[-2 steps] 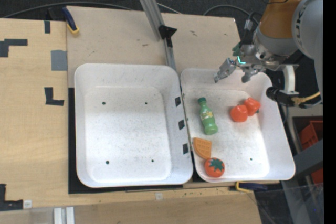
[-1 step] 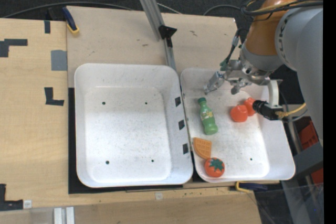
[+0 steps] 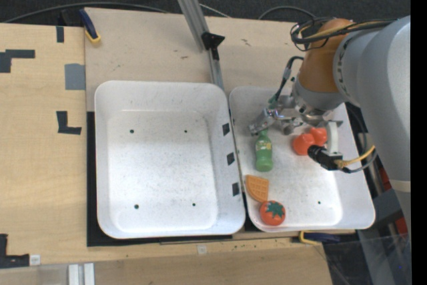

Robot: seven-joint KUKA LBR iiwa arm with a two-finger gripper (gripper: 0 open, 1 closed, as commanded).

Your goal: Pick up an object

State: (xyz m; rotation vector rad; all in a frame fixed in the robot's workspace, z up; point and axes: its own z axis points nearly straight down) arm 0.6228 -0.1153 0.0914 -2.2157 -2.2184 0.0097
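Note:
The right bin [image 3: 357,210] holds several objects. A green bottle [image 3: 264,152] lies near its left wall. An orange-red rounded object [image 3: 309,141] sits to the bottle's right, under the wrist. An orange wafer-like piece [image 3: 257,187] and a red tomato [image 3: 272,211] lie near the front left corner. My gripper [image 3: 269,121] hangs low over the bin's back part, just above the top end of the green bottle and left of the orange-red object. Nothing is visibly held.
The left bin [image 3: 160,157] stands beside the right one, and their walls meet in the middle. A slanted metal pole [image 3: 190,0] rises from behind the bins. The grey arm with its orange band [image 3: 320,70] covers the right bin's back right corner. A black cable [image 3: 337,162] loops off the wrist.

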